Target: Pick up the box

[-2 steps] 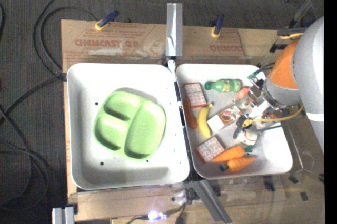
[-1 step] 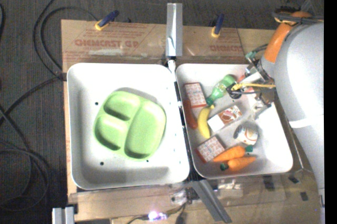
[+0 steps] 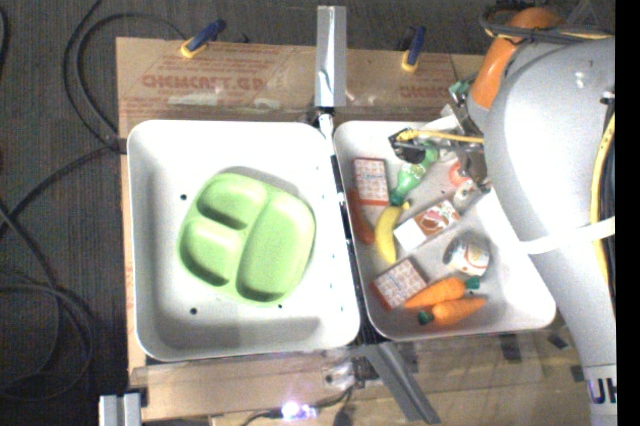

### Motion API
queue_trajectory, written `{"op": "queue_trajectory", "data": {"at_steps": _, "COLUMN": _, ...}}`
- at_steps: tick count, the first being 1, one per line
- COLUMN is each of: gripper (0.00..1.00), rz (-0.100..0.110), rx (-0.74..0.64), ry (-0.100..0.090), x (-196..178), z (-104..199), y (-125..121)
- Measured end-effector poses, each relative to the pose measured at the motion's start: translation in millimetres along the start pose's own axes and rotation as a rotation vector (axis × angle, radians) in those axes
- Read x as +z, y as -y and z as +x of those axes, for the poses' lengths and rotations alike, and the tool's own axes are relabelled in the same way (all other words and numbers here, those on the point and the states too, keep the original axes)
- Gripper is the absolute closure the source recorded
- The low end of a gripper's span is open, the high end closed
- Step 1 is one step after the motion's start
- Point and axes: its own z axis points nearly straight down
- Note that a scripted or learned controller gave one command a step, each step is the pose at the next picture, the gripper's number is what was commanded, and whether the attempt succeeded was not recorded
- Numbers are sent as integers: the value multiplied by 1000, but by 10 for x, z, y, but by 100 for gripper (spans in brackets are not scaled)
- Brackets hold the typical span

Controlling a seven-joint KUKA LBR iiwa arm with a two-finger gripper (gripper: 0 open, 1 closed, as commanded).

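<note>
Camera view shows me the gripper [image 3: 412, 146] low over the far end of the right bin [image 3: 520, 314], but I cannot tell its state, because the dark parts there are too small to read. Taking the banana [image 3: 388, 226] as my landmark, one box [image 3: 428, 224] lies just right of it, a patterned box [image 3: 371, 182] lies just beyond it, and another [image 3: 400, 282] sits on its near side beside the carrots [image 3: 445, 300]. I judge that nothing is lifted yet, so the whole grasp remains.
</note>
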Motion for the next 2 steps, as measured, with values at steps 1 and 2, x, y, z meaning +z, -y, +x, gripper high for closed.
{"op": "queue_trajectory", "data": {"at_steps": 1, "gripper": 0, "rz": 27, "rx": -23, "ry": 9, "x": 2, "z": -86, "y": -509}}
{"op": "queue_trajectory", "data": {"at_steps": 2, "gripper": 0, "rz": 29, "rx": -129, "ry": 10, "x": 4, "z": -84, "y": -507}}
